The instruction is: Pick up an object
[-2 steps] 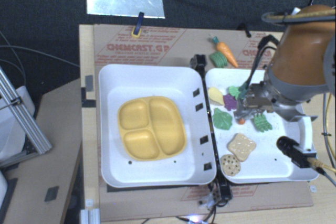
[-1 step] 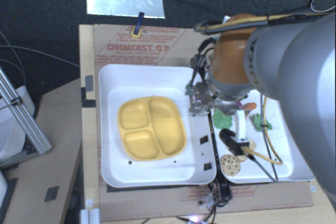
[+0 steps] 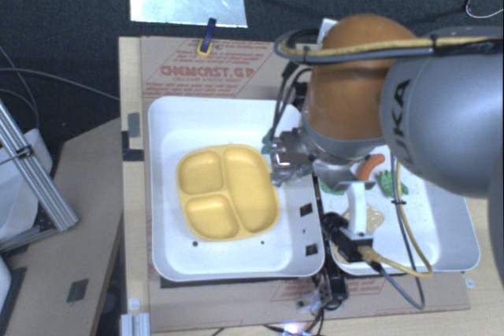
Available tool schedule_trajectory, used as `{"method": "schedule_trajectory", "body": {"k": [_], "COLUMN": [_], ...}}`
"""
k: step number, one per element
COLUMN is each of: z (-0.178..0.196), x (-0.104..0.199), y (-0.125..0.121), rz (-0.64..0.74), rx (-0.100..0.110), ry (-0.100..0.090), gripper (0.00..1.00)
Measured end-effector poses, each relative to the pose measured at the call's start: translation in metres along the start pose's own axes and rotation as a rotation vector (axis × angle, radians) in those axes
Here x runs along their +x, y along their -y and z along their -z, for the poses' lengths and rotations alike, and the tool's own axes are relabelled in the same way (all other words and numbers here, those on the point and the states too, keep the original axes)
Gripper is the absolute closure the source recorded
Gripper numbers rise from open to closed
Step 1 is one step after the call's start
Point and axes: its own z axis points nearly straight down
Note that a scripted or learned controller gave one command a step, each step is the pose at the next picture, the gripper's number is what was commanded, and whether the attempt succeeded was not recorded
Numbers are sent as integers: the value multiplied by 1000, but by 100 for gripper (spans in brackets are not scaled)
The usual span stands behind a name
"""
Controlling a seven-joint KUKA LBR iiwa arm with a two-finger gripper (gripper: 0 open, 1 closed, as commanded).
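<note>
- Apparently the approach step is underway: the grey arm (image 3: 441, 122) is reaching in from the right and hanging its gripper (image 3: 285, 160) over the right side of the left-hand bin (image 3: 169, 169), just beside the yellow divided tray (image 3: 228, 193).
- Whether the gripper is spread or closed cannot be told, as the wrist is hiding it.
- Next, it is probably needing to line up on a graspable rim and descend.
- An orange piece (image 3: 370, 166) and a green piece (image 3: 390, 183) are lying in the right-hand bin (image 3: 461, 248).
- Both bins are sitting on printed cardboard (image 3: 205, 71), with dark carpet (image 3: 63, 12) surrounding the bench.
</note>
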Motion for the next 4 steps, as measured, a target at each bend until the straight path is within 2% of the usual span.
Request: {"method": "schedule_trajectory", "body": {"k": [1, 2, 3, 4], "z": [-148, 52, 12, -5], "x": [1, 14, -38, -28], "y": [-80, -68, -25, -1], "rz": [-10, -6, -17, -9], "rx": [10, -13, 10, 8], "ry": [9, 0, 7, 5], "gripper": [100, 100, 100, 100]}}
